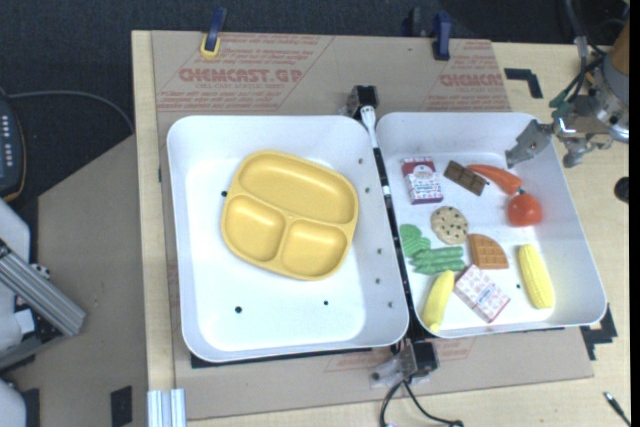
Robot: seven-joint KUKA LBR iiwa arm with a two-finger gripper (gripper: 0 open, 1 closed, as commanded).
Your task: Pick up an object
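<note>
Below-left of gripper (548,147): carrot (496,177).

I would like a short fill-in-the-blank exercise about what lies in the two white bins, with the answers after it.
1. The yellow divided plate lies in the ____ bin.
2. The tomato sits just below the ____.
3. The cookie lies directly below the small ____ carton.
4. The gripper hovers over the ____ bin.

Answers: left; carrot; red; right
</note>
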